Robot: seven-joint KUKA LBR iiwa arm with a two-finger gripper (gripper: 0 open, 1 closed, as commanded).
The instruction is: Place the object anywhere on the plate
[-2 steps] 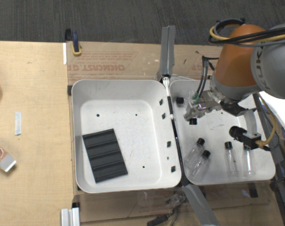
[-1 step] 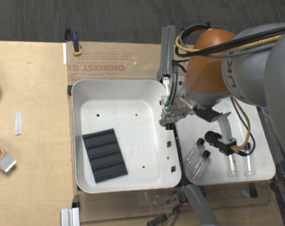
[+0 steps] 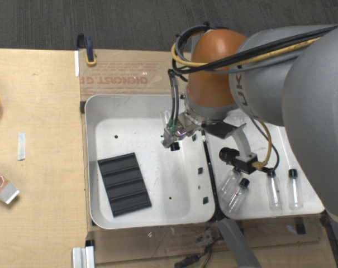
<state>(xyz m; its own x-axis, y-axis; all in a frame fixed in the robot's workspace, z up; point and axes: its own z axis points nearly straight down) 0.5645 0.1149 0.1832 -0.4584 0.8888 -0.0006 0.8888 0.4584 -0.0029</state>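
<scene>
The tool (image 3: 172, 134) is hanging over the right part of the left bin (image 3: 101, 116), close to the wall it shares with the right bin (image 3: 311, 201). Cables and the grey arm (image 3: 303, 82) are crowding its tip. I cannot tell whether it is open, closed or carrying anything. Something clear and greenish is glinting at the tip, too small to name.

The plate (image 3: 124, 184), a dark ribbed slab, is lying flat on the left bin's floor, toward the lower left of the tool in the camera view and well apart from it. Its long axis is running from the bin's middle toward the near rim, leaning slightly right as it goes down.

I am judging the task's thing to be 1 of 3 clear vials. The nearest vial (image 3: 233, 190) is lying in the right bin just beyond the shared wall, to the tool's lower right, on the opposite side from the plate. The other 2 vials (image 3: 274, 191) are lying farther right, side by side.

The bins are sitting on a sheet of cardboard (image 3: 124, 74) on the pale wooden bench (image 3: 34, 94). A small packet (image 3: 2, 186) is resting near the bench's left edge. Grey carpet (image 3: 101, 10) is showing beyond.
</scene>
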